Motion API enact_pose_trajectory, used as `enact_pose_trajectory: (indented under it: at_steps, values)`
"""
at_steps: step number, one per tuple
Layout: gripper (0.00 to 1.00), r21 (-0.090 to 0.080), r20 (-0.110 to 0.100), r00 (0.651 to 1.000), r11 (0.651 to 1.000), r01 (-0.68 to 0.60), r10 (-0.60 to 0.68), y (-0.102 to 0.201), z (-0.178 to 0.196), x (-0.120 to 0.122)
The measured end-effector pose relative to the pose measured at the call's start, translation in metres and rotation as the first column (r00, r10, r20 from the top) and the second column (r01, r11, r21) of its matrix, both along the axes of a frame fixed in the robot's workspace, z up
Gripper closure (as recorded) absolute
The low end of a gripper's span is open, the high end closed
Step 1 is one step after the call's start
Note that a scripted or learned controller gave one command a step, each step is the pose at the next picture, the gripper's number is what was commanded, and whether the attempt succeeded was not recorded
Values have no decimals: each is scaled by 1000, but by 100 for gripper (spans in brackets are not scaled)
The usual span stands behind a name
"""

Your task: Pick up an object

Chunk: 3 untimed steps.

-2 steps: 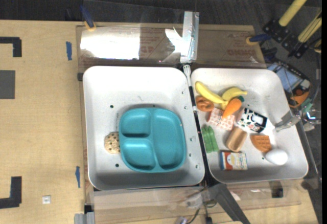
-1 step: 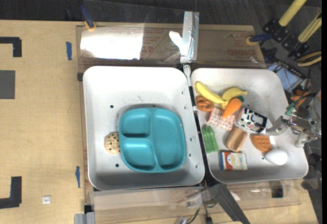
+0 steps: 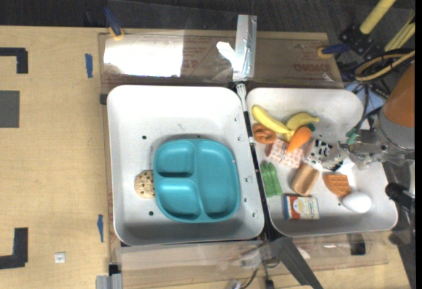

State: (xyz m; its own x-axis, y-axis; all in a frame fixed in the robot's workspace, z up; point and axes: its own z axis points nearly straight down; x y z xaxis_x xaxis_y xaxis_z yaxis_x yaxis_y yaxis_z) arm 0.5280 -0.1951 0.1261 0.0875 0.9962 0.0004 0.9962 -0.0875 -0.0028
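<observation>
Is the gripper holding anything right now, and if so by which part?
Cannot be told: the grey two-finger gripper sits over the right white bin, nothing visibly between its fingers.

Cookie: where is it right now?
Camera view: the cookie lies in the left bin, against the left edge of the teal divided plate.

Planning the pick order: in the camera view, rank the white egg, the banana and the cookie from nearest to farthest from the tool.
1. White egg: right bin, just below the tool.
2. Banana: same bin, far-left side.
3. Cookie: left bin, beside the teal plate, farthest.
</observation>
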Motion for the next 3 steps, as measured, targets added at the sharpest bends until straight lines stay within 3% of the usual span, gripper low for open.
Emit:
enact_pose_trajectory:
  at_steps: [1, 2, 3]
  values:
    - [0, 5, -3, 973, 973, -231, 231, 9, -27, -49]
    - [0, 22, 1, 999, 998, 53, -53, -14, -33, -42]
    - [0, 1, 4, 990, 990, -144, 144, 55, 22, 39]
